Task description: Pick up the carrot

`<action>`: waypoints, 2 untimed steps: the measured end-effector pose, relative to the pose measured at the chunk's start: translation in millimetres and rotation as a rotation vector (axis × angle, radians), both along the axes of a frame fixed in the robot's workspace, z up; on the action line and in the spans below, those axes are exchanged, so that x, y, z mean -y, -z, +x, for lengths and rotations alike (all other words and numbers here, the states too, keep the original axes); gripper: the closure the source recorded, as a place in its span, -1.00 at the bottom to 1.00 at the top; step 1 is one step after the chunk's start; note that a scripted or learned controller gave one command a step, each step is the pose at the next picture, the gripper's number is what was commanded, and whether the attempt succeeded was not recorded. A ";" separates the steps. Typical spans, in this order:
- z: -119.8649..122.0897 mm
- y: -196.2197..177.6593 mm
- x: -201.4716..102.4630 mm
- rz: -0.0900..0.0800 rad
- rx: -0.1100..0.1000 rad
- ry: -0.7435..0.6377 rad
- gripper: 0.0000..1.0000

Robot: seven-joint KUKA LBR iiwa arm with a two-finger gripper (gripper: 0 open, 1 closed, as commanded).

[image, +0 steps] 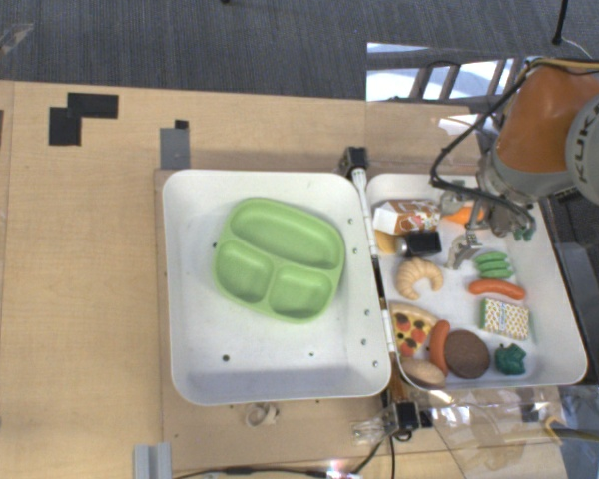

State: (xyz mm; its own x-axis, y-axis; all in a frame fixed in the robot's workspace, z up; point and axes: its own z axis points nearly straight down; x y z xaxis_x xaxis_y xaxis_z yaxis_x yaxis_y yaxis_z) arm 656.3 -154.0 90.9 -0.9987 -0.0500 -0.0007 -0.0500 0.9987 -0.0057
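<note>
A: Can you read any lettering on the bench or in the bins?

B: Only one mark. Look at the arm (591,128): its grey casing carries dark letters, cut off by the frame edge, seemingly "KU". The packet (506,318) in the right bin (564,297) shows print too small to read.

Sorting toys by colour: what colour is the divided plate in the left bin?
Light green, plain; the camera view shows the divided plate clearly.
</note>
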 end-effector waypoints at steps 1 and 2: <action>6.2 -15.8 -1.3 -0.004 0.023 -0.005 1.00; 6.0 -15.3 -1.6 -0.003 0.022 -0.006 -1.00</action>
